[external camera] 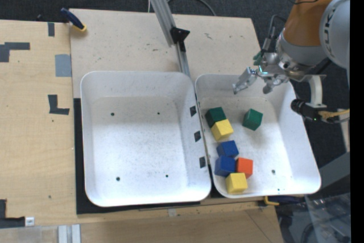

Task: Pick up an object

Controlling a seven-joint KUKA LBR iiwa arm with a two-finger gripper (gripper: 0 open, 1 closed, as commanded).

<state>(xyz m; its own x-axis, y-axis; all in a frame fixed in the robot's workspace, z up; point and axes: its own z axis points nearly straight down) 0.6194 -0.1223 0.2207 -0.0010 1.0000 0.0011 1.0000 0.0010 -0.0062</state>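
The things to pick from are small coloured cubes, all lying in the right bin [296, 151]. A dark green cube [253, 119] sits alone toward the bin's middle, well apart from the others. The rest crowd near the bin's left wall: another green cube [215, 115] touching a yellow cube [222, 129], then two blue cubes [227, 149] [224, 165], an orange cube [245, 166] and a second yellow cube [236, 182] packed close together.

They look like stiff, light blocks with flat faces and fairly sharp edges, probably wood or foam; I would not expect them to deform or break. Flat opposite sides give a plain hold: close across two parallel faces, squarely, so the cube does not twist out. The lone dark green cube seems the easiest choice, with free space on every side for fingers to come down. The clustered ones leave little gap between neighbours, and a finger may land on top of an adjacent block.

The tool [257, 81] hangs over the far part of the right bin, near its back wall, above the cubes and holding nothing; its fingers appear spread.

The bin floor is smooth white and likely slippery, so a nudged cube could slide. The left bin [136, 139] lies beside it on the pale worktop [114, 37].
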